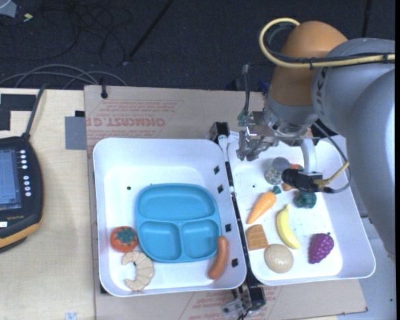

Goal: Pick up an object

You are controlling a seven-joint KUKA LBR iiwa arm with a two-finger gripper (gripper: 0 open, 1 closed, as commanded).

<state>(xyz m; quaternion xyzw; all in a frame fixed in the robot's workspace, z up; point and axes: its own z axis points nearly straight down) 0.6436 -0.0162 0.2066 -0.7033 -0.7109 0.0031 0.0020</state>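
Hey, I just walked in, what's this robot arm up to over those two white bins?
The grey arm reaches in from the right, its gripper low over the far left corner of the right bin. Nothing shows between its fingers. In that bin lie a carrot, banana, grapes, an egg and a cracker. The left bin holds a blue divided plate, a tomato, a croissant and a sausage.

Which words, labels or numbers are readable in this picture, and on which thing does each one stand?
Red print on the brown cardboard sheet under the white bins: upside down and blurred, not reliably readable.
Screen text on the orange-edged handheld control pendant: too small to read.
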